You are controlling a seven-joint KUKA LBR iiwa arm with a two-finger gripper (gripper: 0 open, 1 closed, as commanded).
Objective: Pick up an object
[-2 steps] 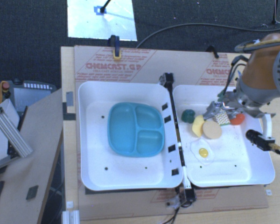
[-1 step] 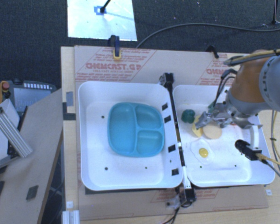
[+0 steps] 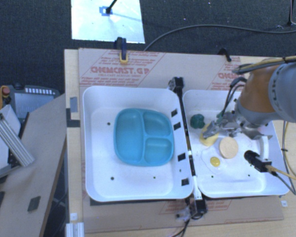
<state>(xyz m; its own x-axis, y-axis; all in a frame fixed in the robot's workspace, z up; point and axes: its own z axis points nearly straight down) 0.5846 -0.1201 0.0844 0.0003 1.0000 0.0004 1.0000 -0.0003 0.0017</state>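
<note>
In the right bin (image 3: pixel 246 181), right of the frame's centre, the claw (image 3: pixel 210 131) hangs low over a yellow piece (image 3: pixel 208 139) whose long axis runs from lower left to upper right. Whether the claw is clenched or released cannot be told. A dark green ball (image 3: pixel 197 120) lies just upper left of it, a tan disc (image 3: pixel 229 147) to its lower right, a small yellow round (image 3: pixel 215 162) below. A blue divided plate (image 3: pixel 143 136) fills the left bin (image 3: pixel 96 147).
</note>
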